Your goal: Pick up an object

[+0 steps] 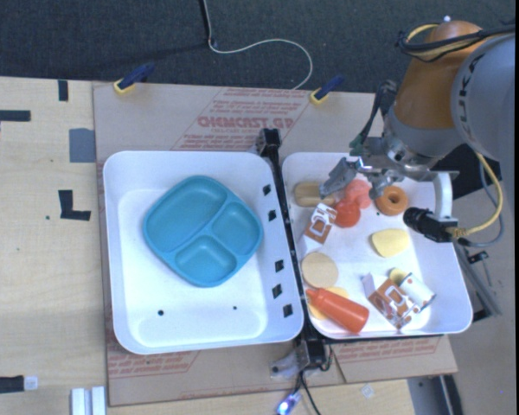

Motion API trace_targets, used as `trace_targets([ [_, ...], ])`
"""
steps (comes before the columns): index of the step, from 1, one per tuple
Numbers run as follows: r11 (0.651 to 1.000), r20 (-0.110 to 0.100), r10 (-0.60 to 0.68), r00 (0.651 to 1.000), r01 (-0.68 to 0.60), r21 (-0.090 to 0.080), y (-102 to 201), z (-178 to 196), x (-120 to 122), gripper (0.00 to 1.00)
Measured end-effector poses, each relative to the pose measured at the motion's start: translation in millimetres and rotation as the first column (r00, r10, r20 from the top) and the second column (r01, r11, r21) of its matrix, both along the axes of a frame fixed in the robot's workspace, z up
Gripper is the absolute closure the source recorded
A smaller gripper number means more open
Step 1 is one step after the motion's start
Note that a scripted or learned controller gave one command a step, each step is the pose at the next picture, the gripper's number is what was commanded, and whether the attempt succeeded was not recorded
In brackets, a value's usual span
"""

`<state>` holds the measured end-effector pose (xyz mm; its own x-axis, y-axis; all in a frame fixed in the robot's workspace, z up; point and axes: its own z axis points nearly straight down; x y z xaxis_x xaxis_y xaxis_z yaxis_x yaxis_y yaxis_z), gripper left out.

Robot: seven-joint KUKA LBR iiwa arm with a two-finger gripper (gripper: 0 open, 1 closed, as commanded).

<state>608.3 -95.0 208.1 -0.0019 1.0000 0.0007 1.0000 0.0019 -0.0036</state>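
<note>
Gripper (361,173) low over the far part of the right bin (445,322), above a red piece (353,204) — whether its jaws are spread or pressed together I cannot tell, and nothing shows between them. Taking the red piece as landmark: a small doughnut (391,201) just right of it, a tan piece (306,194) to its left, an orange-and-white packet (319,224) beside it on the near-left. Nearer the camera — a yellow wedge (389,242), a round biscuit (320,271), an orange bottle (339,309). Blue divided plate (203,229) in the left bin (125,258), well apart.
</note>
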Motion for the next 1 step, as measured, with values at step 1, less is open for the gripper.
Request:
trace_targets([
  [1,1.000,0.005,0.000,1.000,0.000,-0.001,-7.9,-101.7,-23.3,0.00],
])
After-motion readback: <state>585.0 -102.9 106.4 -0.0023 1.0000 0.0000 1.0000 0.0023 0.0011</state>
